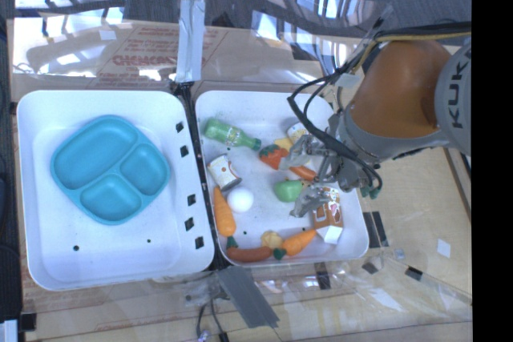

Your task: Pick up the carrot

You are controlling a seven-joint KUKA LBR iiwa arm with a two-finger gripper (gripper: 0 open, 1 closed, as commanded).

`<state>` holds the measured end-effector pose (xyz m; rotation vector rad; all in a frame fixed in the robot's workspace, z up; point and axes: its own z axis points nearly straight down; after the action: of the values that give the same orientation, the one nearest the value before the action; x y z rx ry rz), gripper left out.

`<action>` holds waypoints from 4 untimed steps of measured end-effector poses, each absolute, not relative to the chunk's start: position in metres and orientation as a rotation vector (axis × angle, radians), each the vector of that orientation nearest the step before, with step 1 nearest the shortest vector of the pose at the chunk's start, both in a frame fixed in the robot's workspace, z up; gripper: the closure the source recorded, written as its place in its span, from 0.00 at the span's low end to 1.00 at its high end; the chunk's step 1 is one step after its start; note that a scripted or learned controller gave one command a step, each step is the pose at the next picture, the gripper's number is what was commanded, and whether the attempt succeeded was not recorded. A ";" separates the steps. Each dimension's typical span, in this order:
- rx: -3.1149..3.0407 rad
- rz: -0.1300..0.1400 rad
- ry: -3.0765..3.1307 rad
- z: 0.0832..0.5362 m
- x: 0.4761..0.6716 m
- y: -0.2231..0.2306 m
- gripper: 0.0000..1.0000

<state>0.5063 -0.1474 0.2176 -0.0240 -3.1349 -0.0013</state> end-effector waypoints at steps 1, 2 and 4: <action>-0.177 -0.002 -3.137 0.101 0.480 -0.138 0.00; -0.162 -0.003 -3.134 0.108 0.481 -0.136 1.00; 0.498 -0.002 -3.102 0.115 0.498 -0.188 1.00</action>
<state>0.4984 -0.1880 0.1150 0.4977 -3.1023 -0.0019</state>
